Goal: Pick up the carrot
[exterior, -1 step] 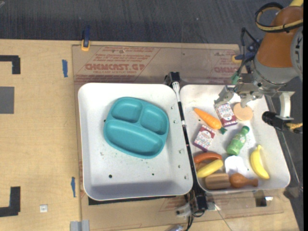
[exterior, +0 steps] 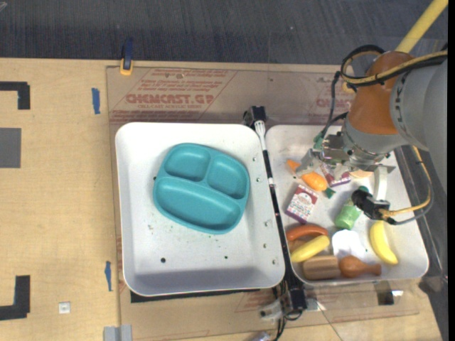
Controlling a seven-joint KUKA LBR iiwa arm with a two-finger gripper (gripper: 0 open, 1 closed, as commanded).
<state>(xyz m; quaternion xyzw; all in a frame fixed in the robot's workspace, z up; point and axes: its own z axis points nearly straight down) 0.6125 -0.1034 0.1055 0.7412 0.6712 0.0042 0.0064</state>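
Camera view looks down on a desk point(exterior: 57, 212) carrying two white bins side by side. Left bin point(exterior: 135, 247) holds a teal divided plate point(exterior: 201, 187), lying at a slant near its middle. Right bin point(exterior: 412, 251) is crowded with toy food, and it serves as the landmark for the rest.

Near the upper middle of the right bin the gripper point(exterior: 328, 160) sits low among the items, the grey arm point(exterior: 419, 105) with its orange band point(exterior: 373, 105) coming in over the bin's upper right corner. Whether the fingers are apart or together cannot be told, since they are lost in the clutter beneath the wrist.

Just below the gripper, toward the bin's left centre, lies the carrot point(exterior: 313, 180), a short orange piece; a smaller orange bit point(exterior: 292, 165) lies just up and left of it. Nothing shows the carrot between the fingers.

Lower in the bin are a pink-and-white carton point(exterior: 301, 204), a green block point(exterior: 348, 216), a yellow banana point(exterior: 383, 244) by the right wall, a red-orange pepper point(exterior: 307, 231), a yellow piece point(exterior: 311, 248) and a brown piece point(exterior: 320, 267) along the bottom wall.
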